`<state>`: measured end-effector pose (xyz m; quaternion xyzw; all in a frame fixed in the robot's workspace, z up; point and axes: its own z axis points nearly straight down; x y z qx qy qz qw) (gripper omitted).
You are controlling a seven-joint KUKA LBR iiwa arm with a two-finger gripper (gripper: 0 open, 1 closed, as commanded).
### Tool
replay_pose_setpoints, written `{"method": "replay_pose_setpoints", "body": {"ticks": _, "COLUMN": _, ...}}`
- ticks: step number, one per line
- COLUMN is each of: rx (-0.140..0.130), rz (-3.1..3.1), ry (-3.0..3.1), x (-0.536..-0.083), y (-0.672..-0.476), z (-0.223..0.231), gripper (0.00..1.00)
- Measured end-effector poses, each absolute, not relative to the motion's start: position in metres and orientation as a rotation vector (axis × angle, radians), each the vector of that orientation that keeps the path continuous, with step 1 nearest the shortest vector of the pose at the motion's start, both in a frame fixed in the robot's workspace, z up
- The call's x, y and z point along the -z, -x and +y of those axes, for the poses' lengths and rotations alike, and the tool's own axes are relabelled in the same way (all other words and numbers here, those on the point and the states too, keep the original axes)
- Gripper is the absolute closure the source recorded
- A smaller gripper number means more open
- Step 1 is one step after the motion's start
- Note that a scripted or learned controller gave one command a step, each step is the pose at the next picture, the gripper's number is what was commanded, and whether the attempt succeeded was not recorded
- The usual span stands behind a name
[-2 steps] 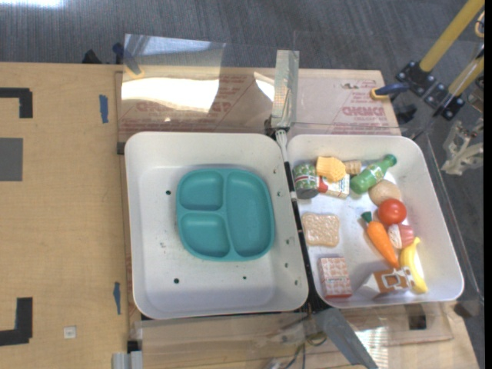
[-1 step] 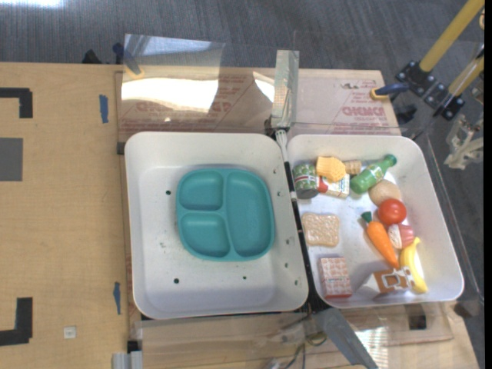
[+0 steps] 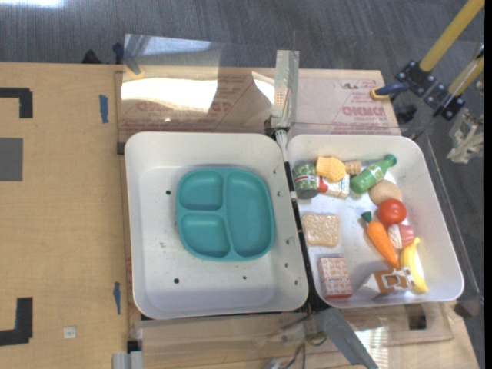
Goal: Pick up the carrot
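Note:
An orange carrot (image 3: 380, 240) with a green top lies slanted in the right bin (image 3: 434, 206), its green end toward the upper left. A red tomato (image 3: 392, 211) sits just above it and a yellow banana (image 3: 415, 265) lies to its lower right.
The left bin (image 3: 146, 206) holds a teal divided plate (image 3: 226, 212). Around the carrot lie a green bottle (image 3: 371, 174), a can (image 3: 305, 179), a cracker (image 3: 320, 229), a pink wafer (image 3: 334, 275), a cheese wedge (image 3: 331, 167) and a small carton (image 3: 390, 280).

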<state>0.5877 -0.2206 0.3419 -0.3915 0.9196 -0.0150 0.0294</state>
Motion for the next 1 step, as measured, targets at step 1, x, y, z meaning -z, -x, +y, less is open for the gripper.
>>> {"method": "replay_pose_setpoints", "body": {"ticks": 1, "rx": 0.054, "rz": 2.829, "ry": 1.199, "x": -0.3543, "y": -0.5897, "z": -0.2206, "gripper": 1.0}}
